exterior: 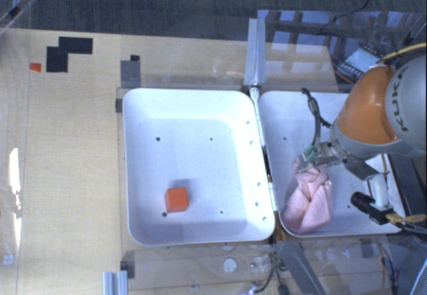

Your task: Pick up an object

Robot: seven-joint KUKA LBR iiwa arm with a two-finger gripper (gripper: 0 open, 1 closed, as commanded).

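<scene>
Risk first: a soft pink cloth (308, 197), crumpled at the lower middle of the right bin (287, 120), liable to slide free or trail against the bin wall if lifted by only a pinch of its upper edge. Gripper (313, 159) right at the cloth's top, at the centre right of the frame, fingers seemingly drawn together around the uppermost fold, though too small and shadowed to be sure of a firm hold. Possible snag as well from the dark cable (312, 113) looping down toward the wrist, and from the black cylindrical part (365, 204) at the lower right, just beside the fabric. Arm (370, 113) bulky, grey with a glossy orange band, covering much of the bin's right side, so what lies beneath it hidden. Cloth matte, limp, bunched into rounded folds, wider at the bottom than at the top; likely to stretch and sag rather than rise as one piece. By contrast, a small orange block (177, 199) in the lower left of the left bin (193, 103): rigid, square-edged, flat-faced, well apart from the gripper and untouched. Both bins shallow, smooth white plastic with rounded corners and a few dark dots on the floor. Pale wooden bench (67, 173) around them, with black and orange markers in the upper left of the frame.
</scene>
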